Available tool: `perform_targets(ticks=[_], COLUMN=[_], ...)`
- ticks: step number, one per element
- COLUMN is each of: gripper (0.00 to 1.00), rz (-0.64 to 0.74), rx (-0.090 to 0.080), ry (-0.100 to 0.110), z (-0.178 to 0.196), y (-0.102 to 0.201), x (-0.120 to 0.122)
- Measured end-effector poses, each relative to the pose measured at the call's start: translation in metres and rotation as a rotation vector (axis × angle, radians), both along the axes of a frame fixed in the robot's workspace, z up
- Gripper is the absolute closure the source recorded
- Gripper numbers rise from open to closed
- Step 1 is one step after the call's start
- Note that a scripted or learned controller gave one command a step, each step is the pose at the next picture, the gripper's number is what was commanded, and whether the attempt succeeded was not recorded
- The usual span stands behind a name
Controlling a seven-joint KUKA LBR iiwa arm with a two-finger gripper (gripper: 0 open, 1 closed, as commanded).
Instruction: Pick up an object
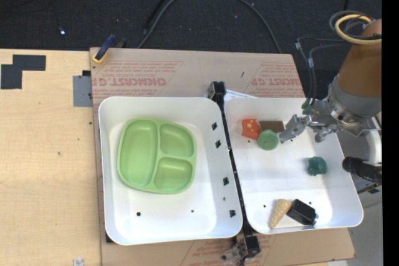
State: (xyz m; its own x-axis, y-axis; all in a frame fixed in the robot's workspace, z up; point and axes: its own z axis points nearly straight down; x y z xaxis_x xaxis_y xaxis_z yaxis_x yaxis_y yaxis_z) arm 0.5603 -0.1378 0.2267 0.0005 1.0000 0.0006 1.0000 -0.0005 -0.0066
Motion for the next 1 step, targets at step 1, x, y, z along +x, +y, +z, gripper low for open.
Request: perform_targets(ticks=[1], gripper=[0.0], rz=[0.001], rx=[-0.001], ry=[-0.006], z=[0.003], y=[0.0001], x=[0.0012])
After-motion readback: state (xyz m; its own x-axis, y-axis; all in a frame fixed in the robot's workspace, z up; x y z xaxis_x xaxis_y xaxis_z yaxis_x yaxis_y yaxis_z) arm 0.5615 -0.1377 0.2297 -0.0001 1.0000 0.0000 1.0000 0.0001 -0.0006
